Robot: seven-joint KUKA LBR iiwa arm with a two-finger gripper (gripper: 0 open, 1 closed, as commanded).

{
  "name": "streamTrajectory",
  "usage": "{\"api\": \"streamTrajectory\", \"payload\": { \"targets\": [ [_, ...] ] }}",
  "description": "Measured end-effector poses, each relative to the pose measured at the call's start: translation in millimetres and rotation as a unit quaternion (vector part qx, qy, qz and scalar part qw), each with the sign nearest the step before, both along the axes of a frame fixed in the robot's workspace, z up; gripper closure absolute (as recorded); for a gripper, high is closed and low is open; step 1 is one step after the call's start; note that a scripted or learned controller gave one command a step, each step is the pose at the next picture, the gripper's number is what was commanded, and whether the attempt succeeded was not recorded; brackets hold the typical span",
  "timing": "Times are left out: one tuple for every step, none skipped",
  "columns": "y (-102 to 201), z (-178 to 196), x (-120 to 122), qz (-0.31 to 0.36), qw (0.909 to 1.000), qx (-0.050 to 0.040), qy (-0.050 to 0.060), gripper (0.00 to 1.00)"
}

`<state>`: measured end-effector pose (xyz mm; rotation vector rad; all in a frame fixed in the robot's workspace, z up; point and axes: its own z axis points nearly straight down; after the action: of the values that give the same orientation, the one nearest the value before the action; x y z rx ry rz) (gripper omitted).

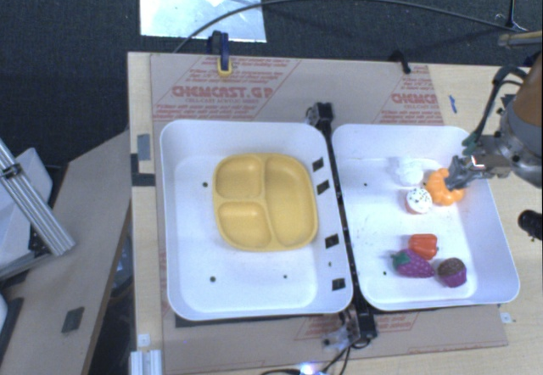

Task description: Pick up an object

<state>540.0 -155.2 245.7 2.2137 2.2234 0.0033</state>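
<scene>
End effector [462, 171] at the right edge of the right bin [373, 195], low over its upper right part, reaching in from the right on the grey arm [522, 123]. Its dark tips lie against the upper right side of an orange toy [440, 187]; whether they are spread or closed, and whether the toy sits between them, cannot be told from this slant. Just left of the orange toy, a round white piece with small dots [417, 200], the two touching or nearly so. Above that, a plain white lump [407, 169]. Lower in the same bin, well apart from the end effector, a red-orange pepper-like toy [423, 244], a purple grape cluster [412, 265] just below it, and a purple and brown piece [452, 271] to the right of the grapes. Left bin [187, 195]: a yellow divided plate [263, 200] lying flat near the middle. Both bins rest side by side on the surface [280, 81], over a printed cardboard sheet.
</scene>
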Motion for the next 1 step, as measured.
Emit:
{"api": "streamTrajectory", "payload": {
  "targets": [
    [59.2,4.6,6.6,0.003,1.0000,0.0011,0.001,1.00]
  ]
}}
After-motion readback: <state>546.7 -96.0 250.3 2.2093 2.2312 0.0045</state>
